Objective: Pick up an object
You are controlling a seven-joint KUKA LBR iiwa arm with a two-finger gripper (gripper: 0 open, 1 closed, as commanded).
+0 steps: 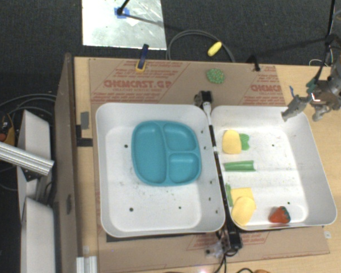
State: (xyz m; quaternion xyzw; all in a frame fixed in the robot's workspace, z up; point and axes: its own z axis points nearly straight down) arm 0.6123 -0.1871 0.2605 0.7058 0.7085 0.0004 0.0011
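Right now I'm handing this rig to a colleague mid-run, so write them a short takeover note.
Tool: at the right bin's far right corner, above the rim, holding nothing.
Right bin holds: yellow piece on a green bit, green stick, yellow lump near the front, red piece front right.
Left bin: blue divided plate.
Done: nothing picked yet.
Left: descend on one object, grip, lift.

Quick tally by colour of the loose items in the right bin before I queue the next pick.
Yellow: 2, the upper yellow piece and the lower yellow piece.
Green: 1, the green stick.
Red: 1, the red piece.
Total: 4 in the right bin.
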